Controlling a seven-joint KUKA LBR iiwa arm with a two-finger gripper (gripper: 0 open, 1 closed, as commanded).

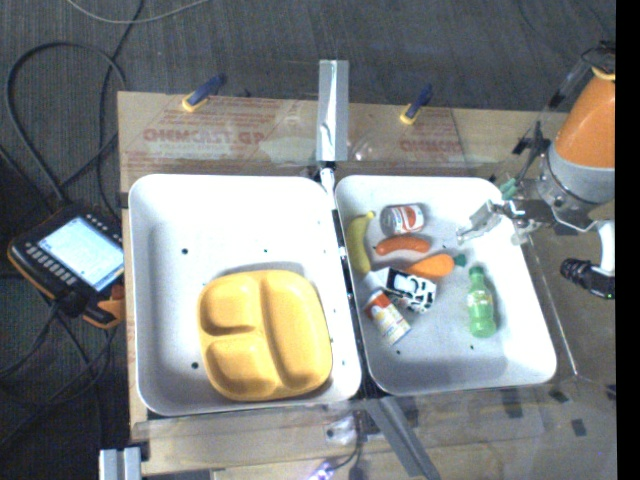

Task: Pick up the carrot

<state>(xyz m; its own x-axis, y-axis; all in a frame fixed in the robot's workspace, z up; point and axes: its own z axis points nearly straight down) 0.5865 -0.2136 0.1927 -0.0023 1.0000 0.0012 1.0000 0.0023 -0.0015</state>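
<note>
The claw (488,220), its grip state impossible to tell, hovers over the right bin's (520,363) upper right, with the carrot (432,265) lying below and left of it, apart

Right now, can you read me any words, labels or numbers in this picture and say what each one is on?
Red printing on the cardboard sheet behind the bins: mirrored and faint, not readable.
Label on the small can: too blurred to read.
Black and white packet: markings too small to read.
Handheld screen: glare, nothing readable.
</note>
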